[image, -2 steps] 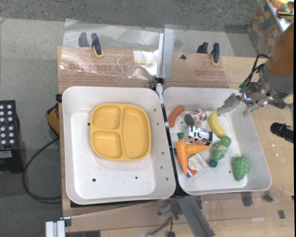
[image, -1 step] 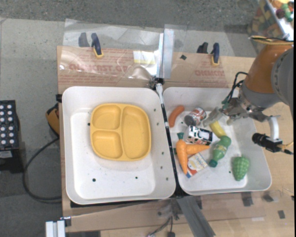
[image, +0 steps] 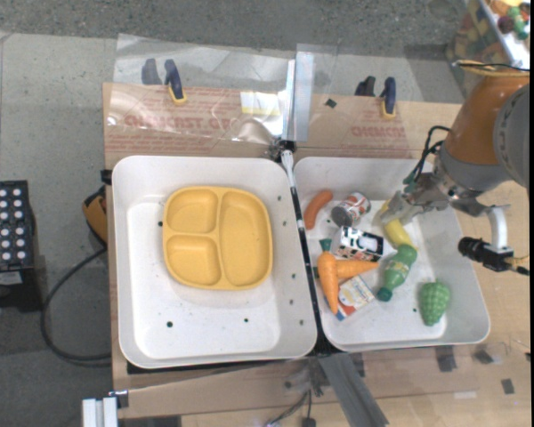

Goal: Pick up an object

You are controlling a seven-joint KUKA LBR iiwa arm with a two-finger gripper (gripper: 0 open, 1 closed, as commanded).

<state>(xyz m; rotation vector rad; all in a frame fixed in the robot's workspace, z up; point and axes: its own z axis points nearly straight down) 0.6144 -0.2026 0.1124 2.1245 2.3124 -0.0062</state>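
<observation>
The arm reaches in from the right, wrist angled down-left, gripper low over the right bin just above the yellow toy; whether its jaws are apart I cannot tell.

I count 2 white bins: left bin, right bin. Left one has 1 yellow divided plate. Right one has approx. 8 items: 1 sausage, 1 small can, 1 yellow piece, 1 green bottle, 1 green grape bunch, 1 carrot, 1 black-white item, 1 small packet. Behind the bins, 2 blue clamps.
</observation>
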